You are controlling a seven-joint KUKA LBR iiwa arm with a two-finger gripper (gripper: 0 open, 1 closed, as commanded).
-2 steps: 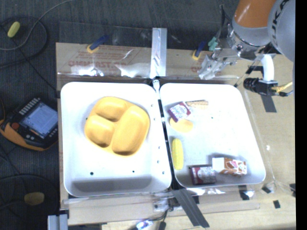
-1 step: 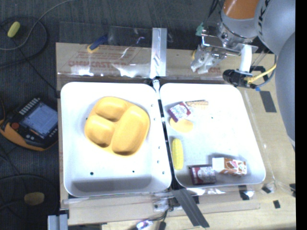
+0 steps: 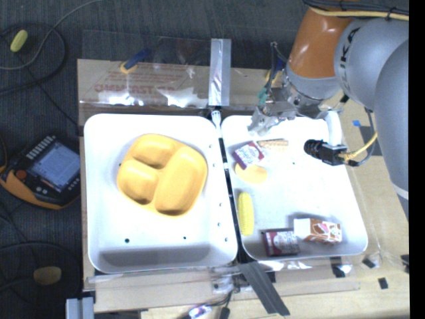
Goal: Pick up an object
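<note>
Corn cob [image 3: 246, 212] by bin wall [image 3: 229, 198] — dark packet [image 3: 280, 242] near

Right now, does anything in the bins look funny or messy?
Nothing is spilled or broken. The big yellow lumpy thing sits alone in the left bin, while the small items, like the corn cob, lie scattered in the right bin.

bread [image 3: 161, 173] in left bin [image 3: 99, 244], corn [image 3: 246, 213] in right bin [image 3: 352, 224]

Off the bench to your left you have a handheld pendant [image 3: 45, 171] lying on dark carpet [image 3: 40, 78]. A yellow plug [image 3: 18, 40] ends a thin cable [image 3: 86, 8] nearby.
</note>
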